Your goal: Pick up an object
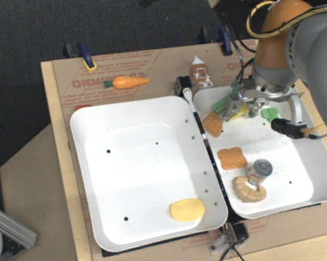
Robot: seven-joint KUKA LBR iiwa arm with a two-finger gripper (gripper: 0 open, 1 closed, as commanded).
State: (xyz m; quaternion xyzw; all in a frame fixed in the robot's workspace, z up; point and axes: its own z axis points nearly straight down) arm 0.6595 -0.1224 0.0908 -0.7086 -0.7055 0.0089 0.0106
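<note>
My gripper (pixel 241 101) hangs low over the far end of the right bin (pixel 316 187), the arm coming in from the right. Around it lie a green piece (pixel 223 105), a small yellow piece (pixel 240 110) and another green piece (pixel 270 114). Whether any of them sits in the gripper I cannot make out. A tan wedge (pixel 213 125) leans near the bin's left wall. Nearer the front lie an orange toast-like slab (pixel 232 158), a grey round cap (pixel 262 168) and a pale croissant shape (pixel 249 188). A yellow oval (pixel 187 210) rests in the left bin (pixel 126 126).
A toy carrot (pixel 128 82) lies on the cardboard behind the left bin. A small brown-and-white carton (pixel 201 74) stands behind the gap between the bins. Blue clamps (pixel 86 55) hold the board's far edge.
</note>
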